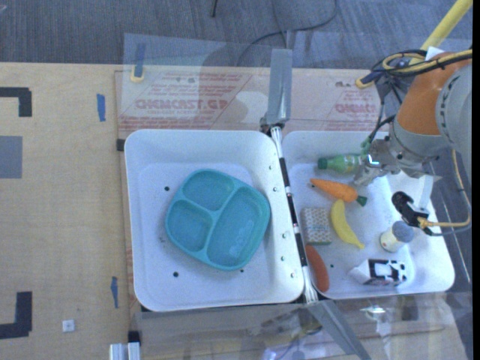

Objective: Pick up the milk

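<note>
The milk (382, 271) is a small white carton with black patches, lying on its side near the front right corner of the right bin (442, 272). My gripper (370, 169) hangs over the back of that bin, just right of a green bottle (339, 163) and above a carrot (337, 190). It is well behind the milk and apart from it. The grey arm with its orange band (420, 111) reaches in from the upper right.
The right bin also holds a banana (344, 224), a tan waffle-like square (316, 225), a red sausage (318, 268) and a small cream and grey piece (395, 236) just behind the milk. A teal divided plate (217, 219) lies in the left bin (150, 156).
</note>
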Action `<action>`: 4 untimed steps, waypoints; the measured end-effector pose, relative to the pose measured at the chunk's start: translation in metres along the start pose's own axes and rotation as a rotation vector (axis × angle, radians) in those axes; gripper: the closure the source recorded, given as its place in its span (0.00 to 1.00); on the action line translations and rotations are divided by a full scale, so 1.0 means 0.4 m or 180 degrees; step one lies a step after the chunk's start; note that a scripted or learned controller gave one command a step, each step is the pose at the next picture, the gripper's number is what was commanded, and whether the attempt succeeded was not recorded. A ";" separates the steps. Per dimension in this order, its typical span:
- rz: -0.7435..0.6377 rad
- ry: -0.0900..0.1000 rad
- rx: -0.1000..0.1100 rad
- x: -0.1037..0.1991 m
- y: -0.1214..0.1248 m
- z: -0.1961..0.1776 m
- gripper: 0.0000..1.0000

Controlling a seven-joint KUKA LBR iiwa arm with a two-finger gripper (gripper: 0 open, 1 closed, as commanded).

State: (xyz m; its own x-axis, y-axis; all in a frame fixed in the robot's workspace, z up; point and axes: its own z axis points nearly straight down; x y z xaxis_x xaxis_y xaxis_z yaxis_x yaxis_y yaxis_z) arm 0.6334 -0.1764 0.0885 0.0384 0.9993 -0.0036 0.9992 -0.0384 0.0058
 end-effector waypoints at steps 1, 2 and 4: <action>-0.0004 0.0005 0.0005 0.003 0.000 0.002 0.00; -0.0344 0.0005 0.0005 -0.100 0.016 -0.362 0.00; -0.0631 0.0031 -0.0011 -0.103 -0.135 -0.001 0.00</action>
State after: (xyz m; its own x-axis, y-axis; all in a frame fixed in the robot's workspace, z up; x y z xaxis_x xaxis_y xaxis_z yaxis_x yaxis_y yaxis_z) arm 0.5778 -0.2156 0.0886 -0.1592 0.9872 0.0047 0.9872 0.1591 0.0095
